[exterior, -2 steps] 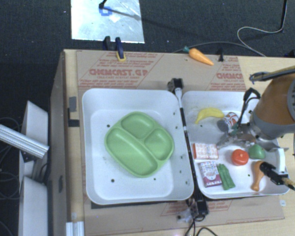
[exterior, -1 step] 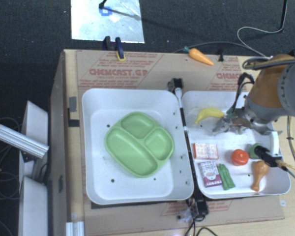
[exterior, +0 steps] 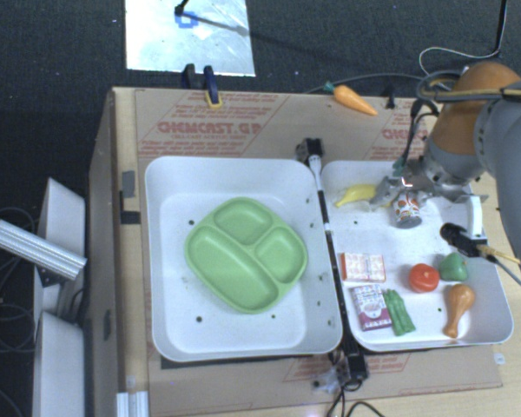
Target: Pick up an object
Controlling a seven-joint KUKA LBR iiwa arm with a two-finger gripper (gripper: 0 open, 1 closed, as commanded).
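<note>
Small can (exterior: 407, 210) just beneath the jaws (exterior: 403, 189); banana (exterior: 356, 195) beside.

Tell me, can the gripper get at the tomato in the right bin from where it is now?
Probably yes. The tomato lies uncovered with open bin floor on its left, though the green pepper sits close on its right. The gripper hangs over the same bin.
</note>
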